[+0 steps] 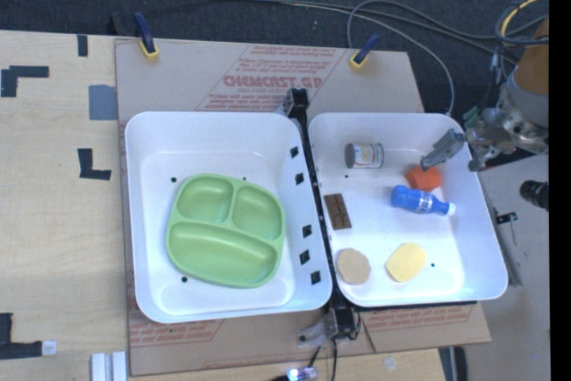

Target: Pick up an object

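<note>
The right bin (482, 281) holds a small can (364, 155) on its side, an orange block (426, 178), a blue bottle (419, 202) lying flat, a brown bar (336, 211), a tan round piece (353, 266) and a yellow piece (406, 262). My gripper (464, 156) hangs over that bin's right rim, its fingers spread open with nothing between them. One grey fingertip (440, 151) points down just above the orange block. The arm's wrist rises to the right of the bin.
The left bin (143, 138) carries a green divided plate (226, 229). A black divider with clips (308, 192) runs between the bins. Cables cross the dark floor behind, and two clamps (145, 40) pin the cardboard base.
</note>
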You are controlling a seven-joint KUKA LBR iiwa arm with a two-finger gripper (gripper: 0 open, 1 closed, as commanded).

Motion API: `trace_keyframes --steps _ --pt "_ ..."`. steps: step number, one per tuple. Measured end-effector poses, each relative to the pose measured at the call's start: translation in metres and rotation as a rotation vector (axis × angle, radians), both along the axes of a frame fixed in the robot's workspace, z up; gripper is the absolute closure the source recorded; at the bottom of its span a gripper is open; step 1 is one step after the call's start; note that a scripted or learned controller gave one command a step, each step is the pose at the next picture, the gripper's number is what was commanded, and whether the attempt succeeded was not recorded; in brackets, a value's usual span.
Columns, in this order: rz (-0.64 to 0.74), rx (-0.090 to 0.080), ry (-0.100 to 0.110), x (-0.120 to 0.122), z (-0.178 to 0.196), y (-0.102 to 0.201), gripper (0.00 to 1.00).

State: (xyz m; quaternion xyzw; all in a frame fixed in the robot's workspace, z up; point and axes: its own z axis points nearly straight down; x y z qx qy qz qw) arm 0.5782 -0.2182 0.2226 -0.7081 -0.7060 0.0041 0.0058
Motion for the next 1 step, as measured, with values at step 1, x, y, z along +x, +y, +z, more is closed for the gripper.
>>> trace_keyframes --steps 1 --pt "0.004 -0.003 -0.013 0.0029 0.0078 0.0005 0.00"
